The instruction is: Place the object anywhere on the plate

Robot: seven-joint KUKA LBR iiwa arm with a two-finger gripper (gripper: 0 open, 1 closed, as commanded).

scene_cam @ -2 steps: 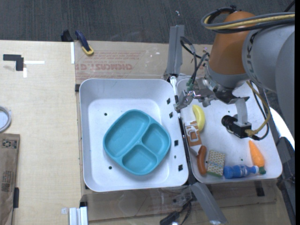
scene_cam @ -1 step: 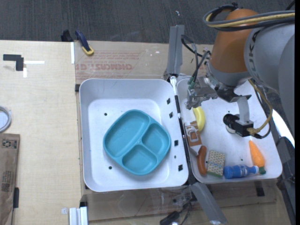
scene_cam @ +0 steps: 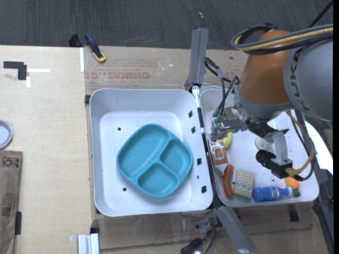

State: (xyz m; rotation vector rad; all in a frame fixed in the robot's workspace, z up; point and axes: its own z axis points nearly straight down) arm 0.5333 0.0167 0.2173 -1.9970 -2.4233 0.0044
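With the gripper (scene_cam: 221,127) low over the right bin (scene_cam: 307,192), just right of the blue plate (scene_cam: 154,160) in the left bin, its grasp on the nearby banana (scene_cam: 228,139) cannot be told, so it should confirm a firm hold before lifting leftward.

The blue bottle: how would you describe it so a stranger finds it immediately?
Look in the right white bin, along its near edge. The blue bottle lies on its side there, right of the checked sponge; it is the one blue item in that bin.
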